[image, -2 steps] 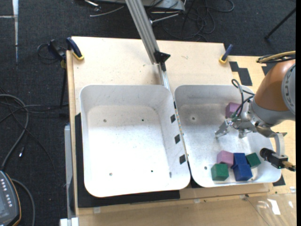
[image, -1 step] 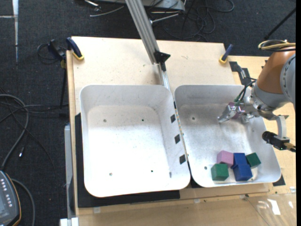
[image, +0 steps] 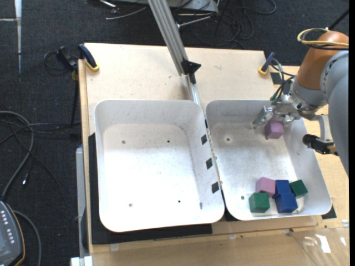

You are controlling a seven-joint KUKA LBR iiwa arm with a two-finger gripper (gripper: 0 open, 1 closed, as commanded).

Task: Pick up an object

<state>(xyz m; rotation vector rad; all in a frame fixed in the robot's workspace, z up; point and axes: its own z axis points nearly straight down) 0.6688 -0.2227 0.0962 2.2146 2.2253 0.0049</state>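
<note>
**Right bin: one purple block at the gripper, four blocks loose below**

Nearest the camera, in the lower corner of the right bin (image: pixel 233 165): four small blocks huddled together. Green block (image: pixel 259 202) at the left of the group; pink block (image: pixel 266 185) just behind it; blue block (image: pixel 285 196) beside both, touching or nearly so; dark green block (image: pixel 298 188) at the far right, close to the bin wall.

Left bin (image: pixel 111 126): white, shallow, speckled floor.

Purple block (image: pixel 274 129): sits at the upper part of the right bin, well apart from the cluster, directly under the gripper (image: pixel 270 117). Whether it is lifted clear of the floor or resting on it cannot be made out from this slant.

Gripper: reaches in from the right on the grey arm with its orange band (image: pixel 320 54). The fingers seem to straddle the top of the purple block and pinch it, though the contact itself is small and partly hidden by the wrist.

Handling, by my estimate: the block looks like a small rigid cube, probably foam or light wood, so weight should be no trouble. Flat parallel faces give the best hold; take it across two opposite sides, near mid-height. Smooth painted faces may slip if the pinch lands on a corner or only catches the top edge.
</note>
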